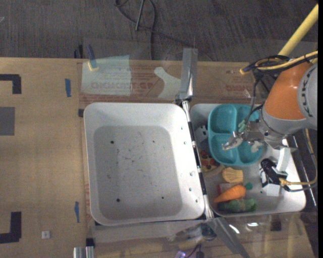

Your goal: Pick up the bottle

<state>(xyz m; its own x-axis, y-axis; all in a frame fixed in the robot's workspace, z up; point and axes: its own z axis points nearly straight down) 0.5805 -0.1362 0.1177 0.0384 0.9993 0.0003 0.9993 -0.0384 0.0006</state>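
On the near side of the right bin (292,204), a clear plastic strip and metal bracket lie at the tabletop's (45,166) edge. Inside that bin, by its near wall, sit a green item (238,205) and an orange carrot (231,193), with a pale round cracker (232,175) just beyond them. Farther in, a teal divided tray (222,132) fills the bin's middle. A small colourful piece (206,161) and a white object (201,133) lie between the tray and the bin's left wall. Which of these small things is the bottle cannot be told, though everything loose lies in the right bin.

The gripper (237,142) hangs over the tray, and whether it is open or closed cannot be told. The grey arm (282,126), with its orange band (285,95), comes in over the bin's right wall and bears the letters "KUK" at the frame edge.

Left of the right bin and touching it, the left bin (101,201) has a scuffed, speckled floor. The tabletop is pale brown board with black tape marks (11,83) and blue tape bits (67,87) well left of the right bin. Beyond both bins lies a clear sheet (108,78) over printing too faint to read. Past the tabletop's far edge are dark carpet (60,27), black cables (139,15) and a yellow pole (303,30).
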